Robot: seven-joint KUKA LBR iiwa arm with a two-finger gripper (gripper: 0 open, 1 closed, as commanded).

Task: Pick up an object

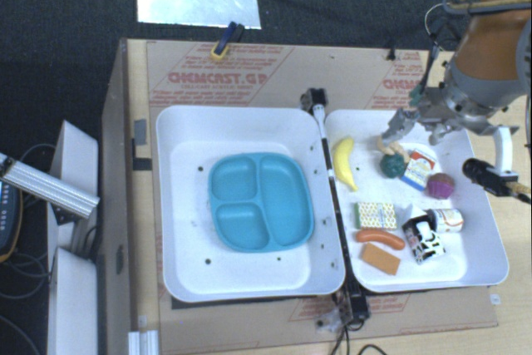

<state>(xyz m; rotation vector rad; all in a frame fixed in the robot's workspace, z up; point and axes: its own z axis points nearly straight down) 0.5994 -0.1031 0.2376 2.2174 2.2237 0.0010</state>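
My gripper (417, 129) hangs over the far part of the right bin (486, 249), open, with nothing between its fingers. Just below it lie a small beige piece (386, 148), a dark green ball (392, 167) and a red, white and blue carton (419, 166). A yellow banana (343, 164) lies to their left, near the divider. A purple fruit (440, 185) sits to the right of the carton.
Nearer the front of the right bin are a patterned box (376, 215), a sausage (381, 238), an orange block (381, 259), a black-and-white cow toy (426, 241) and a white cup (450, 219). The left bin (187, 179) holds a blue compartment tray (259, 200).
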